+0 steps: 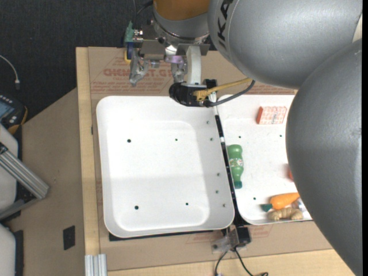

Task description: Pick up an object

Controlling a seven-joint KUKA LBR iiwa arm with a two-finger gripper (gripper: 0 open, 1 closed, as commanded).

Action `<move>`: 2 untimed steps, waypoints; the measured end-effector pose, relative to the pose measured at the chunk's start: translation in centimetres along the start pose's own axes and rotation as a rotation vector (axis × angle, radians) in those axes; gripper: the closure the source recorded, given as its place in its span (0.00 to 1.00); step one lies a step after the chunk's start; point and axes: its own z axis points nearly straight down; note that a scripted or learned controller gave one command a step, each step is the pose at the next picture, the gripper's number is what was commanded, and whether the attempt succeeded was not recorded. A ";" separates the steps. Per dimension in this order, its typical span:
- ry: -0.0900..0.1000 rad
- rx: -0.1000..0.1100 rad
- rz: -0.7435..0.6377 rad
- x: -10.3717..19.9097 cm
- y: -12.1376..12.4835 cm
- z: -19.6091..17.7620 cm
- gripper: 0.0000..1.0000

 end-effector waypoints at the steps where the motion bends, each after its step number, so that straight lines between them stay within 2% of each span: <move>1: -0.001 0.004 0.002 0.0 -8.0 7.4 0.00; 2: -0.003 0.010 0.002 0.0 -13.1 22.9 0.00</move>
